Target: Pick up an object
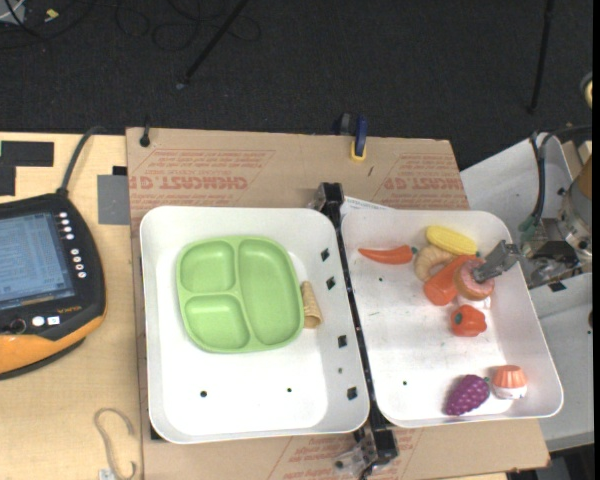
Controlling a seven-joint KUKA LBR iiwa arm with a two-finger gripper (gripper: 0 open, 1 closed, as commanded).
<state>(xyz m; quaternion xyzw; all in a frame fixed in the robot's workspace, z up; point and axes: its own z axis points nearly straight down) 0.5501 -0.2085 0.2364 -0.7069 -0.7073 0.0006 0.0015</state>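
Observation:
The right bin (540,348) holds several toy foods. At its back are a red chili (385,255), a yellow piece (450,239), a tan piece (433,261), an orange piece (440,288) and a round pink-orange piece (475,286). A small red pepper (468,320) lies just in front of them. Purple grapes (466,395) and a pink-white piece (508,380) sit near the front right corner. My gripper (496,259) reaches in over the right rim, its grey tip right at the top of the round pink-orange piece. Nothing is seen lifted.
The left bin (170,388) holds a green divided plate (238,294) with a tan cone (311,305) by its right edge. A tablet pendant (30,278) lies at the far left. Cables and arm hardware (555,248) crowd the right side.

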